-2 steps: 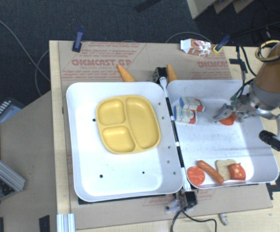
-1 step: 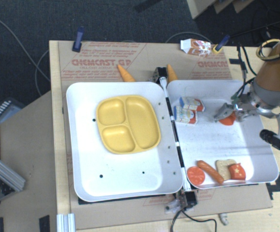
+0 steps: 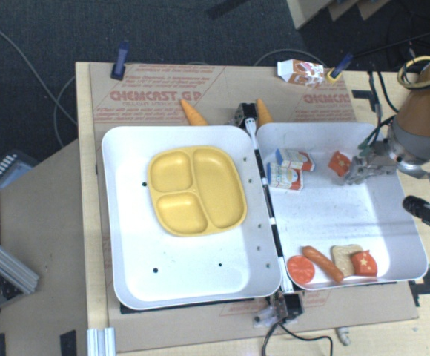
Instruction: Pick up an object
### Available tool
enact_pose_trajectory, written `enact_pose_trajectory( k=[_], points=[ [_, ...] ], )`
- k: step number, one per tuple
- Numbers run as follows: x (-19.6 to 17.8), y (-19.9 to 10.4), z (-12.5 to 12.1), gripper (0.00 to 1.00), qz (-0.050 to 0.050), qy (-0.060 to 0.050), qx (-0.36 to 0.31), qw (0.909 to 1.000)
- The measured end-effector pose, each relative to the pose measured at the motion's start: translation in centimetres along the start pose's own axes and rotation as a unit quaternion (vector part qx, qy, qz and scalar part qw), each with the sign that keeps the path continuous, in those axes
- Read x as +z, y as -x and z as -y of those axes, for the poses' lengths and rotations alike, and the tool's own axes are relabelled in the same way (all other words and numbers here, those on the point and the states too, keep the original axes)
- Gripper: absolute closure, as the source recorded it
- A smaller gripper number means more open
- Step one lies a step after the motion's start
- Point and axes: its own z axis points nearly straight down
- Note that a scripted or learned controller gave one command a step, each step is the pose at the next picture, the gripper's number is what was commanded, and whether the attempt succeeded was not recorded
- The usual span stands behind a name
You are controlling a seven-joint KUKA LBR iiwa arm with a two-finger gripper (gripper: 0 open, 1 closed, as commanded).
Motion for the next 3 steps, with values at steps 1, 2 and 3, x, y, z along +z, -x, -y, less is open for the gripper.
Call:
enact_pose_trajectory(
  k=[1,2,3],
  points=[
    [-8.1,-1.3,-1.5,1.0,0.002,0.001,0.001,1.0],
    [-6.9,-3.1,0.2,1.0,0.001,-0.002,0.001,1.0],
    [-6.9,-3.0,0.2,0.0,0.001,-0.001,0.001,1.0]
  ],
)
